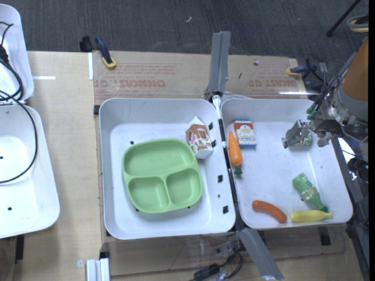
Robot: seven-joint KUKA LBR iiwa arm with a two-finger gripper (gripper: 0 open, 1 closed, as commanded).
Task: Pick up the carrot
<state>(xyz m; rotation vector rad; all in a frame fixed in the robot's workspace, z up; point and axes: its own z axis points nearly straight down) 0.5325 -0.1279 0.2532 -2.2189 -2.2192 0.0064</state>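
Dark grey carpet floor [176,10] beyond light wooden bench [64,75]

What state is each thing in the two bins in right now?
Carrot: lying flat by the right bin's left wall, untouched.
Green tray: right side up in the left bin, compartments bare.
Small carton: tilted beside the tray's far corner.
Red and blue box: lying flat.
Sausage: lying flat.
Banana: lying flat.
Green bottle: on its side.
End effector: low over the right bin, away from the carrot.

The carrot [235,151] lies in the right bin [275,122], beside its left wall.
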